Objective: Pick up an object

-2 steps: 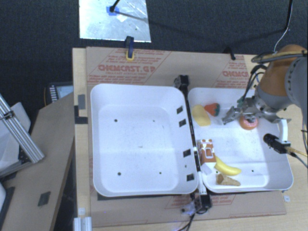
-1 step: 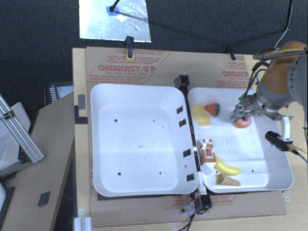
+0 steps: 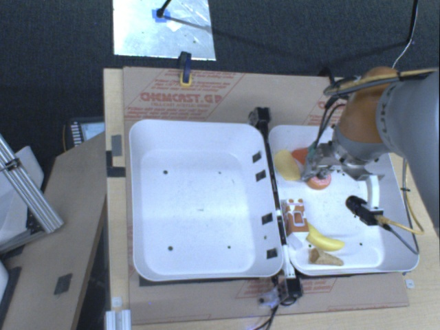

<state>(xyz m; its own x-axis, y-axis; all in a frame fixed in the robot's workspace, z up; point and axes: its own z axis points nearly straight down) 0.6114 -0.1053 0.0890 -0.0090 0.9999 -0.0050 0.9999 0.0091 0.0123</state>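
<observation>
— Where is the gripper (image 3: 317,169)?
— Low in the right bin (image 3: 364,247), towards its back left part, right over an orange-red thing (image 3: 300,156).
— Open or closed?
— I cannot tell; the wrist covers that part.
— And what is around the orange-red thing?
— A yellow lump (image 3: 287,165) touches its left side, near the wall shared with the left bin (image 3: 199,205). Nearer the front lie a brown-and-white box (image 3: 297,214), a banana (image 3: 324,240) just beside it, and a tan scrap (image 3: 324,257).
</observation>
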